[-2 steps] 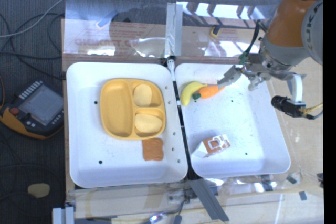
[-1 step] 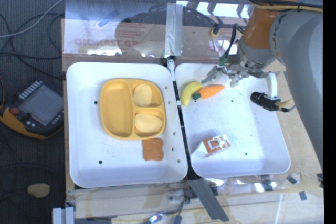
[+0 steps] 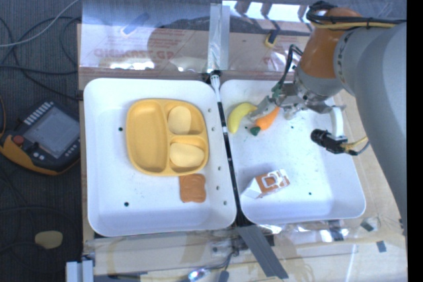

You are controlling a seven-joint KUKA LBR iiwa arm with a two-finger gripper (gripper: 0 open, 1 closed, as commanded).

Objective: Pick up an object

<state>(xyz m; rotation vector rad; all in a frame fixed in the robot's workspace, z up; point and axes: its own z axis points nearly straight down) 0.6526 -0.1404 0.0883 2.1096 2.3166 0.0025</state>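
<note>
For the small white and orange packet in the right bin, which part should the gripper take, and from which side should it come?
Probably across its narrower width, coming straight down from above. The packet lies flat and slanted on the floor of the right bin, so no side face offers a hold. It lies apart from the banana and carrot, which leaves the fingers room on both sides. The gripper is now near the carrot.

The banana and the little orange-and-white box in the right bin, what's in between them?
Nothing: the camera view shows bare white bin floor between the banana and the box. The carrot lies beside the banana.
</note>
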